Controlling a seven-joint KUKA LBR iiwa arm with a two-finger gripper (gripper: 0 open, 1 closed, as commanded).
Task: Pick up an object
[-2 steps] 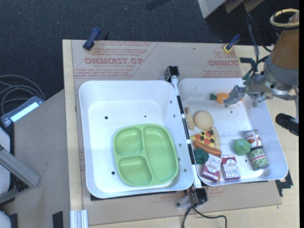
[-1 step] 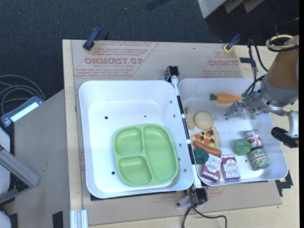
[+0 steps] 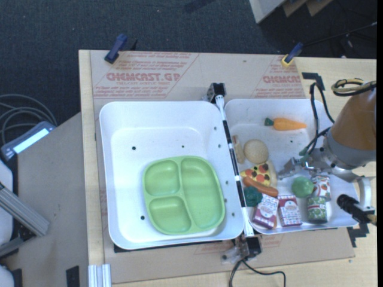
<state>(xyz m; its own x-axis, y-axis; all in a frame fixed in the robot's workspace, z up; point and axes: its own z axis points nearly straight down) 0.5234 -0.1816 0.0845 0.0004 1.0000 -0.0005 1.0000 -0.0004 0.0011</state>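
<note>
Gripper (image 3: 297,165) hangs low in right bin (image 3: 257,109), fingers too blurred to tell spread or hold. Green ball (image 3: 303,187) lies just below-right of tips, nearest; pizza slice (image 3: 261,175) sits to their left.

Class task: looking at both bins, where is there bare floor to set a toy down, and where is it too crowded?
Free: the left bin floor behind and left of the green divided plate; also the right bin's far strip around the toy carrot. Crowded: the right bin's near half, with the pizza slice, cartons and the claw.
</note>
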